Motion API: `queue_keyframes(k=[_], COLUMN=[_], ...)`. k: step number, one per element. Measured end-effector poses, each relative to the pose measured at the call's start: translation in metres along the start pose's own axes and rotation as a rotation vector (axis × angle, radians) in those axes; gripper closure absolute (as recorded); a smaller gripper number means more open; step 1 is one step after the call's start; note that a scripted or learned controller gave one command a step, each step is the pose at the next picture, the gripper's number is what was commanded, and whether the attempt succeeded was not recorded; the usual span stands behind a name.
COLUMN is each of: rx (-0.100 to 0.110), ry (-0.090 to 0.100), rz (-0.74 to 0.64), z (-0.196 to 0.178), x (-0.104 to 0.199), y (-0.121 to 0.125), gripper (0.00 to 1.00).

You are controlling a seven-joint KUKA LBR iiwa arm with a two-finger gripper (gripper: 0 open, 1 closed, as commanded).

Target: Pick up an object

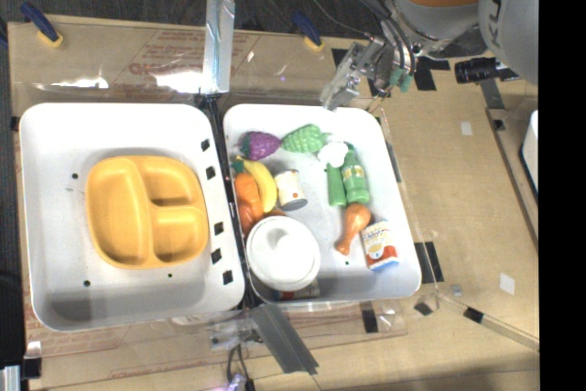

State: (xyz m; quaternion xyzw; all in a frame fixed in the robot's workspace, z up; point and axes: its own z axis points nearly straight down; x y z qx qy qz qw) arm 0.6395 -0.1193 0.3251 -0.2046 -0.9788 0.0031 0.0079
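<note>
Robot arm above two white bins on a bench, its gripper (341, 92) hovering over the far edge of the right bin (399, 224).

The gripper's fingers are slightly parted with nothing between them. The right bin holds toy food — purple grapes (261, 144), a green bunch (305, 139), a banana (263, 182), a green bottle (354, 177), a drumstick (352, 226), a small can (290, 190), a carton (378, 246) and a white bowl (283, 253). The left bin (50, 151) holds a yellow divided tray (146, 209).
</note>
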Motion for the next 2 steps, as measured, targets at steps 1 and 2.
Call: queue_keyframes(k=[1, 2], rx=[-0.007, -0.007], ry=[-0.007, -0.009], rz=[-0.05, 0.094], z=[0.05, 0.062], x=[0.091, 0.013], y=[-0.011, -0.005], gripper=[1.0, 1.0])
